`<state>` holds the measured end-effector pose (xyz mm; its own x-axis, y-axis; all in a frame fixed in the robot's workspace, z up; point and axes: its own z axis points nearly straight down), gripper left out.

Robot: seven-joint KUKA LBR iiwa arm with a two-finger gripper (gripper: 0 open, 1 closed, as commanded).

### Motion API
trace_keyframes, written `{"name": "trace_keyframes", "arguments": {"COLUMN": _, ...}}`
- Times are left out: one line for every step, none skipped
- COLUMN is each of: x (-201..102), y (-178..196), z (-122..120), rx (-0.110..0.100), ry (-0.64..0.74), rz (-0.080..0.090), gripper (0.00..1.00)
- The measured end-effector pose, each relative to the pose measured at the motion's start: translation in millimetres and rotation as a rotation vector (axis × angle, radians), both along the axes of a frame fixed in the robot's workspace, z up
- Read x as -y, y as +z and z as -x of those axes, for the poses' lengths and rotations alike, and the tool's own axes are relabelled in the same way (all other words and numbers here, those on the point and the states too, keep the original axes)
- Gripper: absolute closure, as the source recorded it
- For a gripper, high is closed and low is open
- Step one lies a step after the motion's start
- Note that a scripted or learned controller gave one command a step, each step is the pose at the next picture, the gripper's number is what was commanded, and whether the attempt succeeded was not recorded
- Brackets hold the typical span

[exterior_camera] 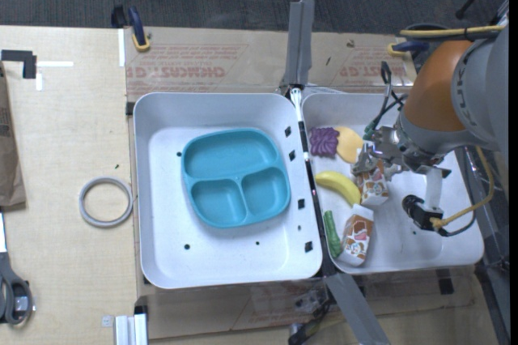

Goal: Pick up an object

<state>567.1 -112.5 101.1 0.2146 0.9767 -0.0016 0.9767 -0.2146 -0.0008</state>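
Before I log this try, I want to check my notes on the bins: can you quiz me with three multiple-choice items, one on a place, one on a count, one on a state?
1. Where does the blue tray lie?
A. left bin
B. right bin
C. on the bench outside the bins

2. How many compartments does the tray have?
A. two
B. three
C. five

3. How does the banana lie?
A. between the fingers, lifted
B. on the tray
C. loose on the floor of the right bin

Key: 1 A, the tray sits inside the walls of the left bin. 2 B, one long compartment and two smaller ones show. 3 C, the banana rests on the bin floor beside the purple grapes, to the left of the gripper.
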Motion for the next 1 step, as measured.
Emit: {"name": "trace_keyframes", "arguments": {"x": 0.5, "y": 96.5, "z": -17.8, "rx": -0.001, "ry": 0.177, "rz": -0.001, "gripper": 1.00}}
